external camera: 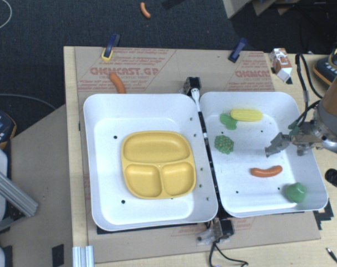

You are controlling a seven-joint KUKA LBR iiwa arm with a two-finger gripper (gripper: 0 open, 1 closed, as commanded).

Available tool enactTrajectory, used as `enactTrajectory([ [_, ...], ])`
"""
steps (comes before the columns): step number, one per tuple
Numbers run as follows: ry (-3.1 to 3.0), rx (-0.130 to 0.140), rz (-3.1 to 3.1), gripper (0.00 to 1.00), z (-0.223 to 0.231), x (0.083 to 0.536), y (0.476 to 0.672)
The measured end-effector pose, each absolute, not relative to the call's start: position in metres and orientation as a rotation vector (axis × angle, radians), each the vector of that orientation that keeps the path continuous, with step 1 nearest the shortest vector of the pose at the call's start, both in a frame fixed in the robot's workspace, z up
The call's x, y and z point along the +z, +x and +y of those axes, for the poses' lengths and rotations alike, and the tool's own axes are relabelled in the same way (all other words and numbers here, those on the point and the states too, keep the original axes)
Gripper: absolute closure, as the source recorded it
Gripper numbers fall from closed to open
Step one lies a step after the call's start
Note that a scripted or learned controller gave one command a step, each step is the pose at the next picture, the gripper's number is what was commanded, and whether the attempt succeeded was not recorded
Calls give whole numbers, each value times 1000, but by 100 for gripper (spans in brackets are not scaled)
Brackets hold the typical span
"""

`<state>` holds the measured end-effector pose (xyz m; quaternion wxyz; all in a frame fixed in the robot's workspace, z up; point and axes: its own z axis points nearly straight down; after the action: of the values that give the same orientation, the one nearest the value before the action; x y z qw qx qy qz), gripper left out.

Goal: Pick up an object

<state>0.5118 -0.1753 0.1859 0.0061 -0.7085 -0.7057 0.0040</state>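
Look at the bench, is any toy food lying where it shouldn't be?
Yes. One sausage lies on the brown board behind the left bin, outside both bins, and another small one sits on the dark floor beyond the bench. The rest sits inside the right bin.

The jaws (288, 145) hang over the right bin (257, 207) above a sausage (266, 172) (corn (246, 115) lies near the far wall).

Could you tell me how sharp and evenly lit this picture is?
Camera view: even, soft lighting with faint shadows; the yellow tray and hot dog look fairly crisp, while the green item at the right bin's corner looks soft, and the tool is slightly blurred.
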Motion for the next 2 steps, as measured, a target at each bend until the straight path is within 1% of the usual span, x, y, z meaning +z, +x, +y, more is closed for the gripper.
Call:
enactTrajectory([
  [1, -2222, 0, -2222, 0, -175, 193, 515],
  [2, -2217, 3, -2218, 0, -165, 144, 519],
])
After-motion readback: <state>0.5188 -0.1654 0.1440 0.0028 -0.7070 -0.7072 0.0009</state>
